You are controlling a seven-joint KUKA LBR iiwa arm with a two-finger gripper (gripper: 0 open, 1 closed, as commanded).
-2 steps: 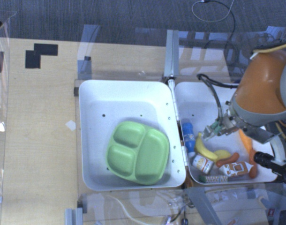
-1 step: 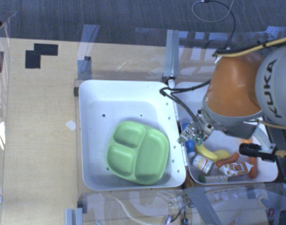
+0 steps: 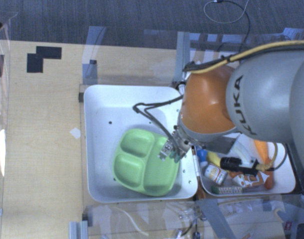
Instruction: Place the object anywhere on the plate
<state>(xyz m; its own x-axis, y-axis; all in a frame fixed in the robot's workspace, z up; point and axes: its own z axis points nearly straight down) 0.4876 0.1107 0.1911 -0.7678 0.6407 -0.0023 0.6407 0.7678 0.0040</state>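
The gripper hangs at the end of the grey arm, just below its orange band, over the left bin; whether it is apart, together or clamped on something cannot be told, for it is small and partly hidden under the wrist; right beneath it and spreading to its left lies the green plate, a divided one with two small compartments on the side far from the gripper and one large compartment on the near side; the gripper is above the upper right rim of that large compartment, and whether it touches the rim cannot be told; the plate rests on the bin floor, close to the bin's wall under the gripper; a thin dark cable loops out from the wrist, above and to the left of the gripper; to the gripper's right, past the wall between the bins, the right bin holds loose things: a blue-capped bottle just beside the gripper, a small jar a little lower, a red and orange packet further right, and an orange thing beyond that; which of them is the object to be placed cannot be told; all of them lie apart from the plate.
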